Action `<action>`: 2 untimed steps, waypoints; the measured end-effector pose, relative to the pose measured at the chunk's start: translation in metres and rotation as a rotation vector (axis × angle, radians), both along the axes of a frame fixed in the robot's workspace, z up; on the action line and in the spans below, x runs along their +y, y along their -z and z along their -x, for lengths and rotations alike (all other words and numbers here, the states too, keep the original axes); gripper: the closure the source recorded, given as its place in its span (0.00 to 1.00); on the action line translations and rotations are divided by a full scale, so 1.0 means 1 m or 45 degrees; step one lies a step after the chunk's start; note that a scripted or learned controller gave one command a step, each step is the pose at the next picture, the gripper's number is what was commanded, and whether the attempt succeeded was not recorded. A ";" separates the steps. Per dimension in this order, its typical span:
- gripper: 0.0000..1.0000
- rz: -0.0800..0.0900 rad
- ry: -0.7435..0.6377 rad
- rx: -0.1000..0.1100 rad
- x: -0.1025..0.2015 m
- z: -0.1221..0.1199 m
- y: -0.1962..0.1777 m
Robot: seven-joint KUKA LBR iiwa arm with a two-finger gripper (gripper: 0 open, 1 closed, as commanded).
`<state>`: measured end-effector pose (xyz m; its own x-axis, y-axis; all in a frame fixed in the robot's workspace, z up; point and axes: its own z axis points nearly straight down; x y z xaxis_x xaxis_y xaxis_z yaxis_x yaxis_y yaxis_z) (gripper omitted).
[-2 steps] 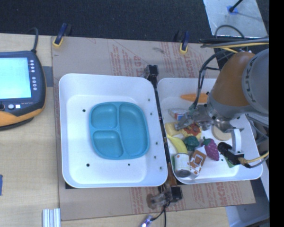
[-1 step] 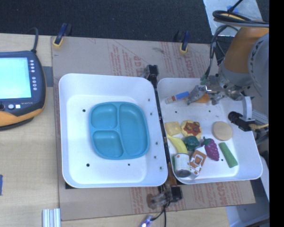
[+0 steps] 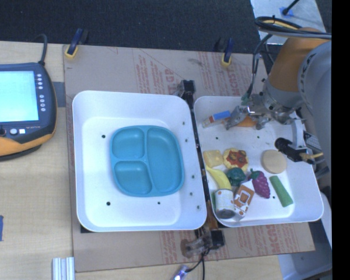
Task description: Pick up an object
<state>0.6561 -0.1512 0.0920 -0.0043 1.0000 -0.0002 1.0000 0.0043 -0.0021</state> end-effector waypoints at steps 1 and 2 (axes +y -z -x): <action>0.00 0.001 0.001 -0.002 -0.028 -0.001 -0.116; 0.00 -0.001 -0.002 0.003 0.053 0.016 -0.074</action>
<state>0.6405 -0.0980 0.1656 -0.0058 1.0000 0.0003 1.0000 0.0058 -0.0047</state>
